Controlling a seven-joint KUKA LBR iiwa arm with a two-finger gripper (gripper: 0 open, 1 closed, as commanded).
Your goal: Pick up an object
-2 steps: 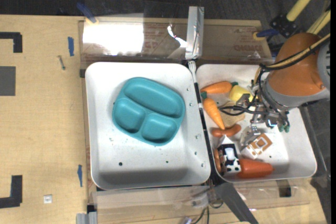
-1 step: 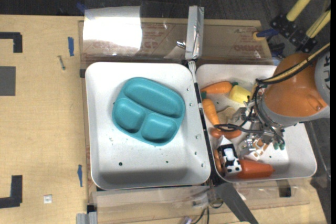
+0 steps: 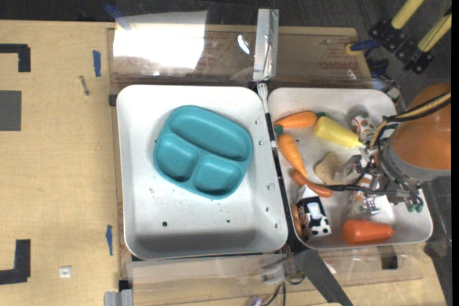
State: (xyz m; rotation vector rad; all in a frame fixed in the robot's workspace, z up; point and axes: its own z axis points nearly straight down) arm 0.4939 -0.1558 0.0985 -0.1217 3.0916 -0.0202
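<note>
Reaching into the right bin (image 3: pixel 423 229), the gripper (image 3: pixel 369 183) hangs among toy carrots (image 3: pixel 295 120), a yellow block (image 3: pixel 337 132) and a toy cow (image 3: pixel 313 217); its grip is hidden, I cannot tell

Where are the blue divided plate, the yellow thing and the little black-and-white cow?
blue divided plate (image 3: pixel 203 149), camera view, on its middle ridge.
yellow thing (image 3: pixel 336 132), camera view, on its middle.
black-and-white cow (image 3: pixel 313 216), camera view, on its body.
</note>
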